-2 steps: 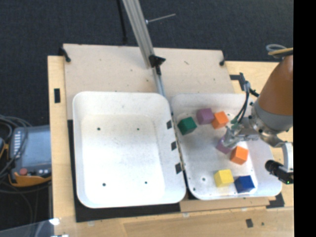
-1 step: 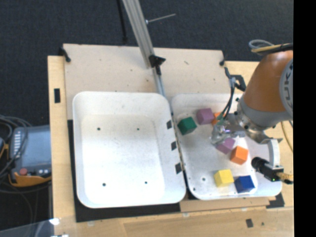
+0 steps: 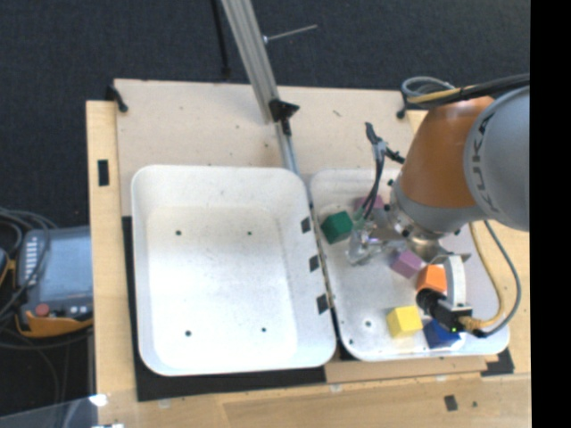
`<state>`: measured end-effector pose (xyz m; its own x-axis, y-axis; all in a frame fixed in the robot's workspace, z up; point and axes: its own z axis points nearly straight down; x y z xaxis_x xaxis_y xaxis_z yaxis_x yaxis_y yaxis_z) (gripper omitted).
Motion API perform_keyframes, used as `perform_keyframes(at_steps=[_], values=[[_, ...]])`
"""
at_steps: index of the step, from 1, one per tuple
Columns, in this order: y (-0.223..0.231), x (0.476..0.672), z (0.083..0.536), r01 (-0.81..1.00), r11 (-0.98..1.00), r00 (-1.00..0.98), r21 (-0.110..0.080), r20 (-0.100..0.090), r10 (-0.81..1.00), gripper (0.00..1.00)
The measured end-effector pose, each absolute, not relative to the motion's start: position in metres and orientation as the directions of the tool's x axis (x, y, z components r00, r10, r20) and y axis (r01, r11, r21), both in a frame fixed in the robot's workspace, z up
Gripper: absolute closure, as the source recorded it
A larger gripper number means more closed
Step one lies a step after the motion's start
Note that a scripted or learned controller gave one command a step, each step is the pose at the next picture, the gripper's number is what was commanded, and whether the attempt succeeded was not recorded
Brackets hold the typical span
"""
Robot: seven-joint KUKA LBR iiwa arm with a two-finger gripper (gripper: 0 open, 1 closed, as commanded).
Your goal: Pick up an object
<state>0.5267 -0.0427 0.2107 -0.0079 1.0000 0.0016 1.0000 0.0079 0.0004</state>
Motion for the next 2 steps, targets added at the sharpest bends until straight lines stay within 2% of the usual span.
perform_keyframes(at_steps=[2], values=[[0.070,0.543,0.208,1.000,0.009,-0.009,0.001,0.002,1.000,1.00]])
